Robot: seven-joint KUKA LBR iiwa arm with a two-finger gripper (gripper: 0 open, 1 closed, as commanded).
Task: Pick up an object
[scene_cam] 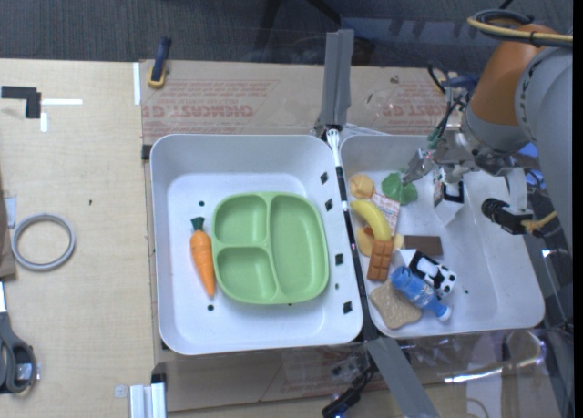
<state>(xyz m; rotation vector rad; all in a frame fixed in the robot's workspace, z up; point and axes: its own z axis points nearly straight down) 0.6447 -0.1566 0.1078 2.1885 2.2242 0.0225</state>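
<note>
Reaching in from the right, the grey arm with its orange band hangs its gripper (437,179) over the upper part of the right bin (496,280). Whether it is spread or closed I cannot tell from this angle; nothing visibly sits in it.

Right bin contents, bunched along its left wall: a green leafy piece (399,188) just left of the gripper, near it but contact unclear. Below that, a banana (372,218) lying aslant, with a small yellowish food piece (363,186) above it. A waffle-like orange bar (380,258) touches the banana's lower end. A dark brown slab (422,245) sits just right of the bar. Lower down, a blue crumpled object (417,289) beside a black-and-white toy (434,275), and a slice of bread (393,307) at the bottom corner.

Left bin (173,316): a green divided plate (271,247) in the middle, a carrot (203,257) lying just beside the plate's left edge.

On the bench to the far left, a roll of tape (40,241).
</note>
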